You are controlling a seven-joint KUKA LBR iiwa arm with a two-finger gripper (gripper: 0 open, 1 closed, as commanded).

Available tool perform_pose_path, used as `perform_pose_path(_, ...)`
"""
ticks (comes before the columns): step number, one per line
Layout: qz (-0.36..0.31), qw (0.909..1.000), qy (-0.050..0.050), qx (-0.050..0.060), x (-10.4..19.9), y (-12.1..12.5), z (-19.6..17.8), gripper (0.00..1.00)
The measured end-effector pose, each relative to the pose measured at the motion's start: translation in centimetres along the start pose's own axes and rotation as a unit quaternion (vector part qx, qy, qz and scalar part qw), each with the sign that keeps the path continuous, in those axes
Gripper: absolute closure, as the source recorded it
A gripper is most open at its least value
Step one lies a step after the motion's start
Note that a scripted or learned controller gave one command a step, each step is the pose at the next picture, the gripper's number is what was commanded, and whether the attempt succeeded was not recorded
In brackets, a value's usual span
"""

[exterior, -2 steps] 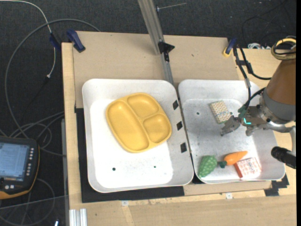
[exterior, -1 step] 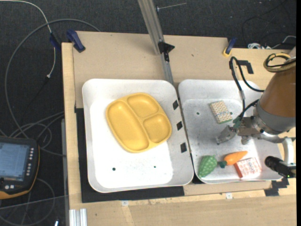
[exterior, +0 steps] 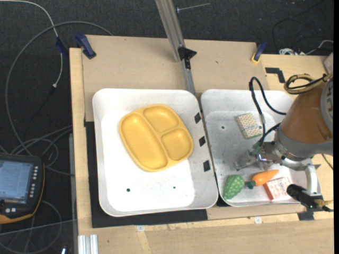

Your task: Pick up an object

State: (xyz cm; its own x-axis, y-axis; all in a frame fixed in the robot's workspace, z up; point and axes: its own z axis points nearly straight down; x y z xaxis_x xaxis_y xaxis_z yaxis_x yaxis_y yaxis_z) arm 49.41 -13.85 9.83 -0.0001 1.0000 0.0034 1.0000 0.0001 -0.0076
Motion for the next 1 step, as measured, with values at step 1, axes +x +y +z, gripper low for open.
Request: perform_pose_path(1, 0.000, 1.0000, -0.001, -0.004, -0.01, 0.20, -1.40, 1.00)
